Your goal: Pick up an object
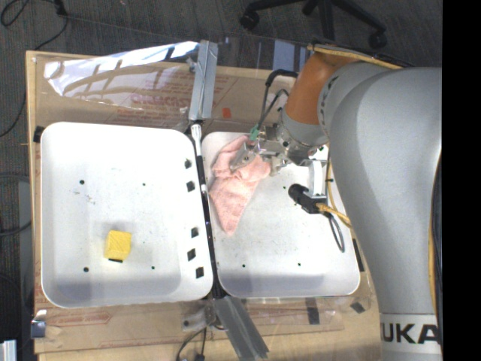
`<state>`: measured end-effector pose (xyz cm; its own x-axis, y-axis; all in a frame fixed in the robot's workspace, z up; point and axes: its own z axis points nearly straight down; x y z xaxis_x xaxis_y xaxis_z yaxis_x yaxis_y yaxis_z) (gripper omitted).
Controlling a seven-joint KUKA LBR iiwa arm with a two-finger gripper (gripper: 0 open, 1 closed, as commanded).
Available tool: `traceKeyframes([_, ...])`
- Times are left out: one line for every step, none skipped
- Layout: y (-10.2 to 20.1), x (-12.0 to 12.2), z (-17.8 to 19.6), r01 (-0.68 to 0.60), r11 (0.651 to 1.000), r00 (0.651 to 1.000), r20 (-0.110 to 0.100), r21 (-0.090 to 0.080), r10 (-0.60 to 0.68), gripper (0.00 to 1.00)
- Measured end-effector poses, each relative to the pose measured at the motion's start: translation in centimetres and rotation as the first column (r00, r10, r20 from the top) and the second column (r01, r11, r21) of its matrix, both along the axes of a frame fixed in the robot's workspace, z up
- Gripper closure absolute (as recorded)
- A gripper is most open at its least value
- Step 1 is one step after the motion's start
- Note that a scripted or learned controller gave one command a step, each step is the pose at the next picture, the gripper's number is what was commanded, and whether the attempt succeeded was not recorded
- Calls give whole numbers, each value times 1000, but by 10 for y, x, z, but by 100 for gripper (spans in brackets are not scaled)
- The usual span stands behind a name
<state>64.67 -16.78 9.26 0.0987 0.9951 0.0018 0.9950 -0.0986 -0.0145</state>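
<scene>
Gripper [254, 150] is down at the far edge of the right bin [301, 273], fingers on the top of the pink cloth [233, 183]; can't tell if they're clenched or released, too cluttered there. Cloth lies crumpled in the right bin's far-left corner, long axis running near-left from the fingers, tapering toward the near end. Left bin [68, 171] holds a yellow block [118, 244], near side, well apart from the cloth.

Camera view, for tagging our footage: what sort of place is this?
Probably a robotics lab: a grey arm works over two white bins on a bench, with an office chair base on carpet behind.
</scene>
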Motion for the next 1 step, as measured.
traceKeyframes([4, 0, 10, -9, 1000, 1000, -5, 7, 9, 100])
